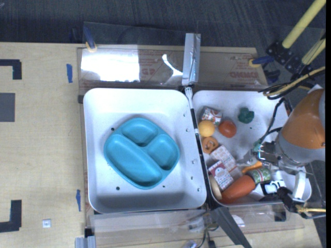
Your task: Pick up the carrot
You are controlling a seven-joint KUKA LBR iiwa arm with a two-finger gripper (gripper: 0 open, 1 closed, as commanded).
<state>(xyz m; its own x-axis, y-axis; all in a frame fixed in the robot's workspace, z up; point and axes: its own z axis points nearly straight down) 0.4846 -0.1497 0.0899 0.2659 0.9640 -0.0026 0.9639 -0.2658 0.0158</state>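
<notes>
Hovering gripper (265,173) just above carrot (239,188), right bin (227,99), fingers unclear.

2 shallow white bins sit side by side on a light wooden bench (36,154). The left bin (98,107) holds a blue plate (140,152) with 3 compartments, lying near its middle. The right bin (235,98) holds a scatter of small things: a dark green piece (245,115) near the far wall, a red tomato (227,128) just beside a yellow fruit (206,128), a small red and white packet (211,114) behind them, an orange round thing (209,144) below the yellow fruit, and 2 red and white cartons (223,164) near the middle. Blue tape marks (69,72) and black tape corners (15,68) lie on the bench to the left.
</notes>
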